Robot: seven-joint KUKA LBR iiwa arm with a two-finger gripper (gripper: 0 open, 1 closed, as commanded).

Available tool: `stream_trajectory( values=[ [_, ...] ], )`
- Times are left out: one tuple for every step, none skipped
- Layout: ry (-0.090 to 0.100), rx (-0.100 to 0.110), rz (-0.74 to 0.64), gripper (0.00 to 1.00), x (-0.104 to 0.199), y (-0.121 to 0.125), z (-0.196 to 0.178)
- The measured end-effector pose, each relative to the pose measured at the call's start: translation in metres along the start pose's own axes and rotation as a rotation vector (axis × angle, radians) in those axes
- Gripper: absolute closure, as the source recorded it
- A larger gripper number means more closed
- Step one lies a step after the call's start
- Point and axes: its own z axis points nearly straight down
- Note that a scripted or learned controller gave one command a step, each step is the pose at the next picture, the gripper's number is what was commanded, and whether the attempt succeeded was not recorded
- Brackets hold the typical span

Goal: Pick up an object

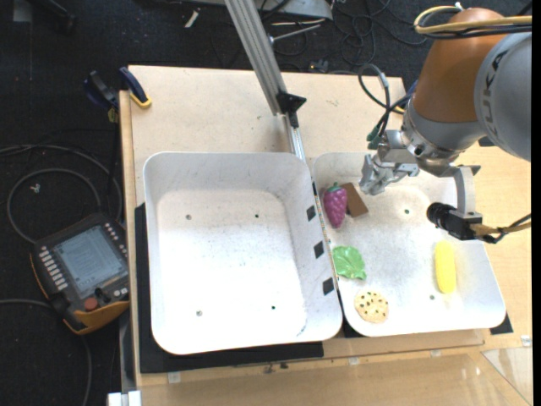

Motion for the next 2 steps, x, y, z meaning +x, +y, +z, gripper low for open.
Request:
stream_trajectory(
  values=[
    [0.001,0.001,0.0,1.0,0.054,0.008,-0.008],
    [0.0,0.005,0.001,1.0,0.104,0.009,0.006]
  ],
)
